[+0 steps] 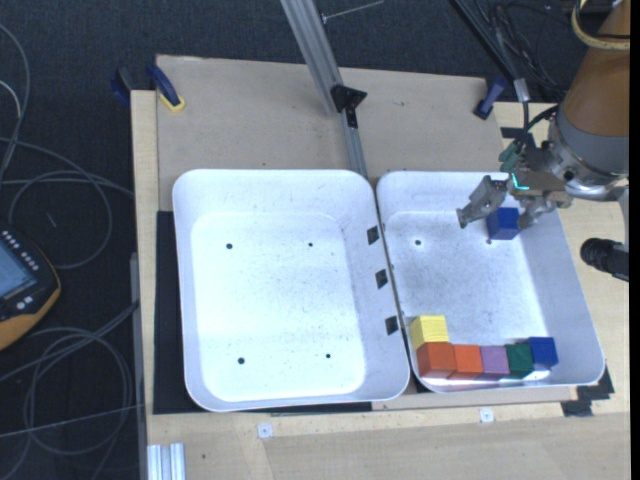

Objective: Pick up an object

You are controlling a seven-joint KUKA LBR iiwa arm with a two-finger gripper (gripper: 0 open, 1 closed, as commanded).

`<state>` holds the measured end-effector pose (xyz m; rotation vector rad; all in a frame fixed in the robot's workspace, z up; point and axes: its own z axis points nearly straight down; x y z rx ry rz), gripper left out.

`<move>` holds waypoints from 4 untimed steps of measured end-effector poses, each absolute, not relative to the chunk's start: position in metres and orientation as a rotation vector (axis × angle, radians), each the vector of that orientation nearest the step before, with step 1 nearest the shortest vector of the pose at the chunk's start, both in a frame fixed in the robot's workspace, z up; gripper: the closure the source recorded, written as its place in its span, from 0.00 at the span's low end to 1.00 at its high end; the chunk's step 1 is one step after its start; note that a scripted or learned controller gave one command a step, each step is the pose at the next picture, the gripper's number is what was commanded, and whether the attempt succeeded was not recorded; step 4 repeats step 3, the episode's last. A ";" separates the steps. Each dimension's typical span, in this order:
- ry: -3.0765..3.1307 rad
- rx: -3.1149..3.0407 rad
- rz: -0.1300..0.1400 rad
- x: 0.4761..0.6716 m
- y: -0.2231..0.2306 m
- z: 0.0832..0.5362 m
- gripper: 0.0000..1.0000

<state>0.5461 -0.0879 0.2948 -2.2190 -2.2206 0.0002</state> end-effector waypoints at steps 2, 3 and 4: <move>-2.223 -2.221 -0.002 0.611 -0.059 0.289 0.00; -2.223 -2.222 -0.003 0.611 -0.059 0.289 0.00; -2.223 -2.222 -0.003 0.611 -0.059 0.289 0.00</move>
